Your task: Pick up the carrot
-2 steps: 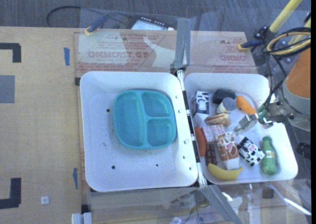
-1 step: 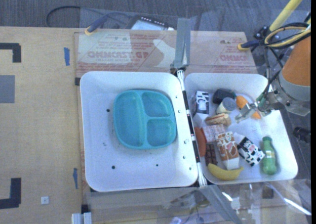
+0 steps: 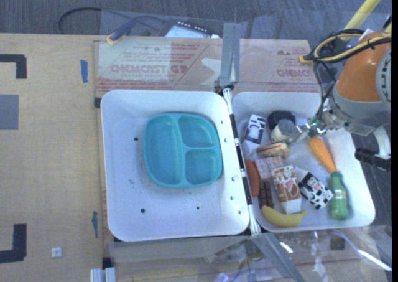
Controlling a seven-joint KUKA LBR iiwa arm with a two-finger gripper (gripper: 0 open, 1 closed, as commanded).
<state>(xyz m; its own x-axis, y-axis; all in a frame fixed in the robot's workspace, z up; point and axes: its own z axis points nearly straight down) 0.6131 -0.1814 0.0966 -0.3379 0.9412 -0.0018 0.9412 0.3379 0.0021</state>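
Observation:
The carrot (image 3: 323, 154) is orange and lies at a slant in the right part of the right bin (image 3: 364, 212), with its thick end pointing up-left. My gripper (image 3: 313, 127) hangs just above and to the left of that thick end, close to it. The grey arm with its orange band (image 3: 360, 78) reaches in from the right above it. The gripper's tip is small and partly hidden by cables, and nothing visibly sits in it.
The right bin also holds a green bottle (image 3: 338, 197), a cow-patterned box (image 3: 314, 190), a banana (image 3: 283, 216), a juice carton (image 3: 286, 185), a red sausage (image 3: 252, 177) and a can (image 3: 283, 126). A teal divided plate (image 3: 183, 150) lies in the left bin (image 3: 118, 169).

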